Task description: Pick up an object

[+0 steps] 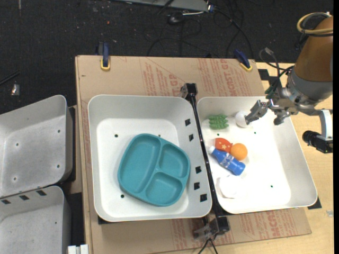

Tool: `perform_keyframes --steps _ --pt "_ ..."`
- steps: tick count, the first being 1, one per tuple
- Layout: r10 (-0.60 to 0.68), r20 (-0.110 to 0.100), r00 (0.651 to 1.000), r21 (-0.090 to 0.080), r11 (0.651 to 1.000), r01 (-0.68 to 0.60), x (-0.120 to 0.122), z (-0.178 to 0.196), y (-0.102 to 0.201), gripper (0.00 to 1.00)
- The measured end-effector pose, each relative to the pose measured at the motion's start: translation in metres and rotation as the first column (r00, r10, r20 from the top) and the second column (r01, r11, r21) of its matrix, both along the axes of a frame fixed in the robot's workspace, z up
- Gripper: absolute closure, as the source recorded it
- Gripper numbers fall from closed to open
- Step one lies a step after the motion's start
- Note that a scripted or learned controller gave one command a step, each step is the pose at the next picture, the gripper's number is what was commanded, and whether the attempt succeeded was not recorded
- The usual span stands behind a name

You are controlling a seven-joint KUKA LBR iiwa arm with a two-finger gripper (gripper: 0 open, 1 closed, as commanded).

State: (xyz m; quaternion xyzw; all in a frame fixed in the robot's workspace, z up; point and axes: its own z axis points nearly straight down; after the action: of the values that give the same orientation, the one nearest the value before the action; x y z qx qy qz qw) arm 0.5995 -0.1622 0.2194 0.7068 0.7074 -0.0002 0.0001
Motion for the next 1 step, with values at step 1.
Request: perform_keyframes --steps 1 --pt "-0.001 -0.006 1.000 0.001 1.000 0.001 -0.0017 -0.0644 0.0019 0.00"
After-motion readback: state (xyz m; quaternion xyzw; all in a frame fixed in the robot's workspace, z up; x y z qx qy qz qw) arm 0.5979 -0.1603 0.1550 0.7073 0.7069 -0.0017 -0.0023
